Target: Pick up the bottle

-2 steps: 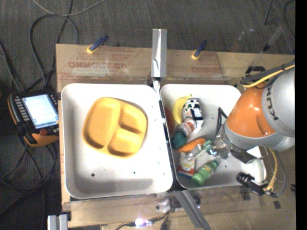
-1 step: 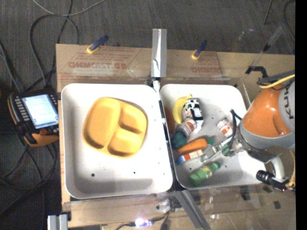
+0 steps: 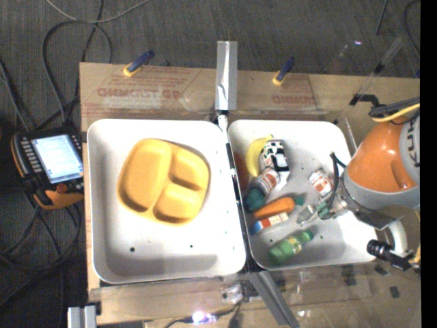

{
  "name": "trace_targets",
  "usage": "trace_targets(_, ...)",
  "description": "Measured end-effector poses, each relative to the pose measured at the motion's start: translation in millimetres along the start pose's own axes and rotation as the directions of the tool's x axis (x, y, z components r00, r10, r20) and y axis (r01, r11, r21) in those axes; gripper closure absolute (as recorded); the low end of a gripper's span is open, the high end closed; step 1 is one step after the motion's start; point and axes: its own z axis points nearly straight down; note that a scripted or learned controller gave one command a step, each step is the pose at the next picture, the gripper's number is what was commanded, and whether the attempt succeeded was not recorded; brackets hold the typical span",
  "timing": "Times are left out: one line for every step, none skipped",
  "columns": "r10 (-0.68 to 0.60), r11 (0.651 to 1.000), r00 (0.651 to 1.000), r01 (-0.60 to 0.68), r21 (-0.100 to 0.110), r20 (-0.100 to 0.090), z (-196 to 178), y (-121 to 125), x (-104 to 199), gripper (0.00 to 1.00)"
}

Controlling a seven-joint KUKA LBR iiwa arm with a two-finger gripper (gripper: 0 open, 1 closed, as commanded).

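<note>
The gripper [image 3: 311,214] is seen low in the right bin [image 3: 355,248]; whether it is spread or closed cannot be told. Just below lies the green bottle [image 3: 290,245], its label unreadable. A carrot [image 3: 274,207] lies nearby.

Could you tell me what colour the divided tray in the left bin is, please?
Yellow: the divided plastic tray shows plainly in the camera view.

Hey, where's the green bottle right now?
The green bottle lies on its side in the right bin, near that bin's front edge, just below the carrot and left of the hand.
</note>
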Motion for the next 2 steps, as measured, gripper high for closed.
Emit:
trace_targets(0.284, 0.959, 0.959, -0.284, 0.004, 0.007, 9, 13, 45, 1.0)
trace_targets(0.428, 0.903, 0.904, -0.428, 0.024, 0.001, -21, 9, 48, 1.0)
